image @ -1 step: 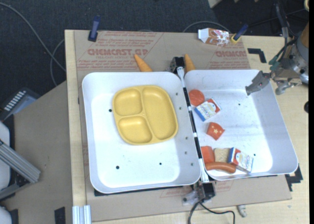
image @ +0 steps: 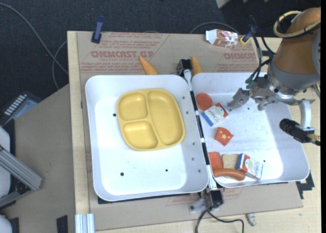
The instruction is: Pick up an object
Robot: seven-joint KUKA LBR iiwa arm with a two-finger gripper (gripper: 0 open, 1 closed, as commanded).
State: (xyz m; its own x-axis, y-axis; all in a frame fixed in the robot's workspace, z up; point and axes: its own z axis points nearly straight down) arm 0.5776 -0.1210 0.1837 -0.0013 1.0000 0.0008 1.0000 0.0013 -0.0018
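Bench: a flat sheet of brown cardboard printed with red lettering lies under both bins.
Left bin: shallow white plastic bin with rounded corners, smooth and glossy.
Plate: pale yellow plastic plate, rounded square, moulded into three compartments, sitting in the upper middle of the left bin.
Right bin: a second shallow white plastic bin touching the first along its left rim.
Red disc: small round red piece, matte, at the right bin's upper left.
Carton: little blue, white and red box just below the disc, tilted.
Red cube: small blocky red piece with a yellow mark, near the bin's middle.
Sausage: smooth orange-red toy sausage, long and rounded, by the bin's lower rim, with a tan slice and a second printed packet just beside it.
Gripper: grey metal two-finger gripper over the upper part of the right bin; fingers spread apart, nothing between them.
Arm: grey with an orange band, curved and glossy.
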